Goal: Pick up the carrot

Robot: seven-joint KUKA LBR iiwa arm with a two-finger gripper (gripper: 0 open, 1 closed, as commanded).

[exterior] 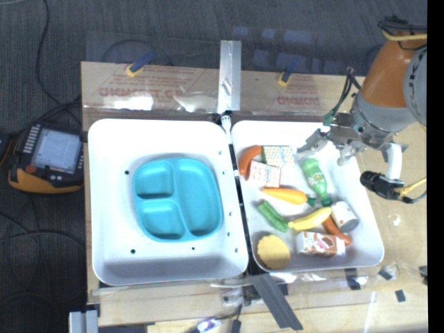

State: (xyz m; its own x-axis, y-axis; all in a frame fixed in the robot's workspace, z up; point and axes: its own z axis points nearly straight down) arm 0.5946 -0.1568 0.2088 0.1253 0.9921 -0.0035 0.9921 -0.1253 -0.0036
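Observation:
The carrot (284,195) is a tapered orange-yellow piece lying flat near the middle of the right bin (371,252), among other toy foods. A green bottle (316,175) lies just to its right and small cartons (265,174) just above it. My gripper (325,150) hangs over the upper right part of that bin, up and to the right of the carrot and apart from it. It is open, its two fingers spread, with nothing between them.
Around the carrot lie a red-orange sausage-like piece (247,159), a green pod (272,215), a banana (310,219), a can (345,215), a juice carton (319,243) and a round yellow item (273,250). The left bin (111,255) holds a blue divided tray (177,196).

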